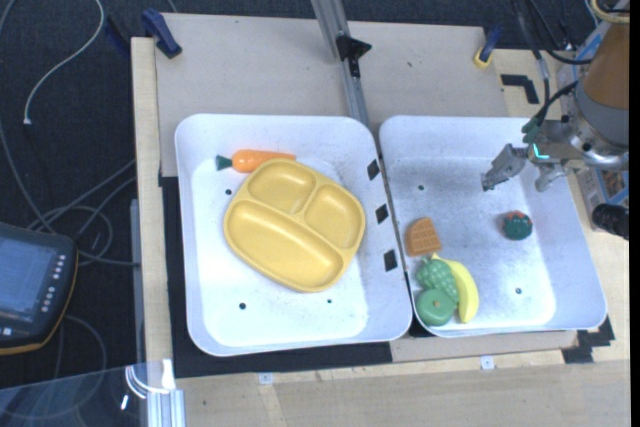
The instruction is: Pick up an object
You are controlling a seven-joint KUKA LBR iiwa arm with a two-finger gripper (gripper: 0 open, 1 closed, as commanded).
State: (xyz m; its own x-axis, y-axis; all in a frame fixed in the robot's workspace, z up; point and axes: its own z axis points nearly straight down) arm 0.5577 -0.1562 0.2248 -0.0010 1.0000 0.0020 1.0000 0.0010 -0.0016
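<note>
We see the gripper (522, 169) at approx 2 o'clock in the right bin (560, 310), fingers spread apart w/ nothing between them, one finger (499, 170) reaching out toward 9 o'clock. The arm comes in from 3 o'clock, orange band above the wrist.

Nearest obj: a small round green toy w/ a red top (517, 225), just off the gripper at 6 o'clock, apart from the fingers and lying on the bin floor. Further out, toward the bin's 7 o'clock corner, we find a cluster: a waffle-like orange piece (423, 236), below it green grapes (436, 273), a banana (464, 290) touching the grapes' 3 o'clock side, and a green apple (434, 307) at 6 o'clock of the grapes.

In the left bin (300, 330) a yellow divided plate (294, 223) sits tilted near center, w/ a toy carrot (256, 158) at its 11 o'clock edge, partly tucked under the rim.
</note>
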